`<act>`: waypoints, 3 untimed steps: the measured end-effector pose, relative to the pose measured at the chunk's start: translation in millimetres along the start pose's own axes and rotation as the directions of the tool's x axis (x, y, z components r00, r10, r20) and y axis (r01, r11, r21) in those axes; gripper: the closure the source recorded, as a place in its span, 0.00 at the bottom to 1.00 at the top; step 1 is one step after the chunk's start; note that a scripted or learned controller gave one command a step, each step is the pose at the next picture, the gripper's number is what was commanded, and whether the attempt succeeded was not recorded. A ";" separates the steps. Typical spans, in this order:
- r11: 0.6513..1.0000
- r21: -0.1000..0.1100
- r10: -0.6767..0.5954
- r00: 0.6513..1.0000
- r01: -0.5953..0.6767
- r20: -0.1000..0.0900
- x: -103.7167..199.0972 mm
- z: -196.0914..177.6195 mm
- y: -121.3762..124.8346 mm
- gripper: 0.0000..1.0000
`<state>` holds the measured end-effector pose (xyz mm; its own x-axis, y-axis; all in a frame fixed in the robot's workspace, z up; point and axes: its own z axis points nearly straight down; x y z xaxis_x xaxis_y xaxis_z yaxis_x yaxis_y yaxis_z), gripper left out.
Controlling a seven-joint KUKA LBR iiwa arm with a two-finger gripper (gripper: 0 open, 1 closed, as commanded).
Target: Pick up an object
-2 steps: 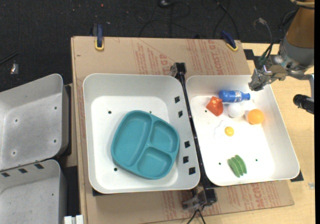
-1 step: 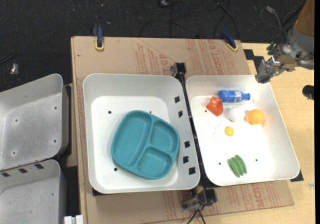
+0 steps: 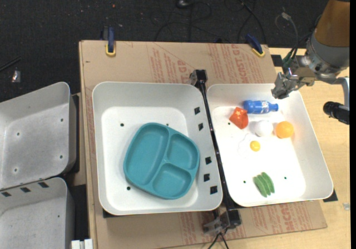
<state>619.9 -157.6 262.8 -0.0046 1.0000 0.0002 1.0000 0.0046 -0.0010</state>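
Brown board covers the surface (image 3: 144, 64), which carries two shallow white bins side by side on a dark floor. Nearest the camera, well below the tool, a green ridged object (image 3: 264, 183) lies in the right bin (image 3: 311, 187). Further up the same bin sit a small yellow piece (image 3: 255, 145), an orange ball (image 3: 284, 129), a white round item (image 3: 262, 128) and a red wedge (image 3: 239, 118). Just beyond them lies a blue bottle (image 3: 259, 107), its long axis running left to right. The left bin (image 3: 105, 131), far to the tool's left, holds a teal divided tray (image 3: 161, 159).

The tool (image 3: 280, 91) hangs at the right bin's far edge, carrying nothing. Its tips are too small and dark to judge, so whether they stand wide or narrow cannot be told.

The blue bottle is the nearest candidate: it lies just below and slightly left of the tool, probably needing a short descent with the tool set across the bottle's length.
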 end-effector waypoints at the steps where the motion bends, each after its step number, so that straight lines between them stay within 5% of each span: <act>1: 1.000 0.002 -0.001 1.000 0.001 -0.001 43.9 12.3 -22.0 1.00; 3: 1.000 0.000 -0.003 1.000 0.003 -0.002 148.6 18.0 -51.3 1.00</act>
<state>567.9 -9.2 244.9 -0.0079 1.0000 0.0022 1.0000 0.0079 -0.0013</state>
